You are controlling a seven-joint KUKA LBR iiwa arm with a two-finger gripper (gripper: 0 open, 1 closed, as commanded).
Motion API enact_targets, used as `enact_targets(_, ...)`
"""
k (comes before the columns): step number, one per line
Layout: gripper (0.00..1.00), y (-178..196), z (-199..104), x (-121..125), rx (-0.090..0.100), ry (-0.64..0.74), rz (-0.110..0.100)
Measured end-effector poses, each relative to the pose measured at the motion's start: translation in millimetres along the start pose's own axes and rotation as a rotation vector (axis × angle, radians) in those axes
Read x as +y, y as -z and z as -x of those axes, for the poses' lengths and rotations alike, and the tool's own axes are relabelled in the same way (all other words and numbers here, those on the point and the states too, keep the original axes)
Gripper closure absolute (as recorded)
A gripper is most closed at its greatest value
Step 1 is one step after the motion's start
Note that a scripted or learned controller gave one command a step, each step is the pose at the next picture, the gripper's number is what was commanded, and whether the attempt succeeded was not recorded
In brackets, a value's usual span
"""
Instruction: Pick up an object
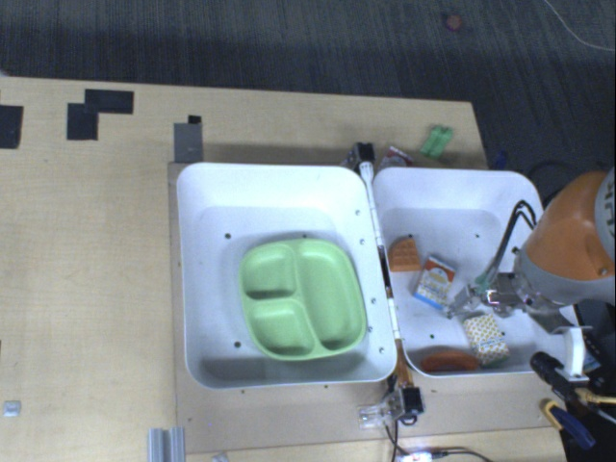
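Your pincer (478,298) hovers over the patterned packet (484,336) in the right bin (452,195), grip unreadable; next, descend and close.

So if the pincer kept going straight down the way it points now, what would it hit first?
Probably the patterned packet, which sits just below the pincer in the right bin; the blue and white carton lies beside it. Depth is unclear from this slanted view.
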State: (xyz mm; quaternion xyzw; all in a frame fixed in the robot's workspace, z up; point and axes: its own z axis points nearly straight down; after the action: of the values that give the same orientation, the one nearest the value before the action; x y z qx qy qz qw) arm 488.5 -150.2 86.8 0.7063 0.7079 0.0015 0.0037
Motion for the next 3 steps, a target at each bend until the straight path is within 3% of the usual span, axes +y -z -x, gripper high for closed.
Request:
enact_targets(1,1.00,12,0,3,-0.001,0.001,0.007)
enact_targets(2,0.00,12,0,2,-0.001,0.001,0.007)
enact_targets(3,1.00,22,-1,4,-0.001,0.003,0.011)
